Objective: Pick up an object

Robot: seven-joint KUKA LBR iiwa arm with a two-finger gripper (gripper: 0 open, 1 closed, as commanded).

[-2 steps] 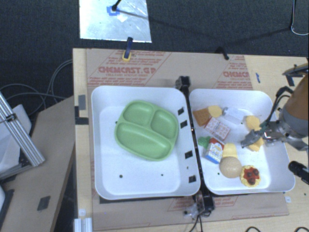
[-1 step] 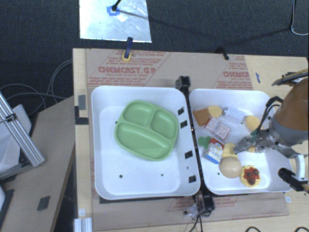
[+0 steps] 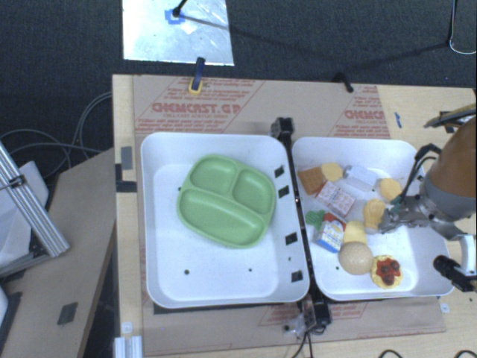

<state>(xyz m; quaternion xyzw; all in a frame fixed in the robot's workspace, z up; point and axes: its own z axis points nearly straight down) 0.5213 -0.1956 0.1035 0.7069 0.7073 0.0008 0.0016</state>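
You are looking down on a bench surface of brown board (image 3: pixel 246 107) printed with red lettering, and on it two shallow white bins sit side by side. The left bin (image 3: pixel 168 274) holds a green divided plate (image 3: pixel 226 199), tilted toward 10 o'clock. The right bin (image 3: pixel 417 274) holds the clutter of toy food: a tan bread slice (image 3: pixel 313 179) at 10 o'clock, a small printed packet (image 3: pixel 335 197) near the centre, a beige ball (image 3: pixel 356 257) at 6 o'clock, and a yellow disc with red topping (image 3: pixel 387 271) just at its 4 o'clock.

The arm enters from 3 o'clock, and its gripper (image 3: pixel 387 222) sits low over a yellow piece (image 3: pixel 373 214) in the middle of that bin; you cannot tell whether it is clenched or released.

Beyond the bench lies dark carpet (image 3: pixel 59 43). At 12 o'clock is a shiny metal sheet (image 3: pixel 177 22), and at 9 o'clock an aluminium rail (image 3: pixel 30 207).
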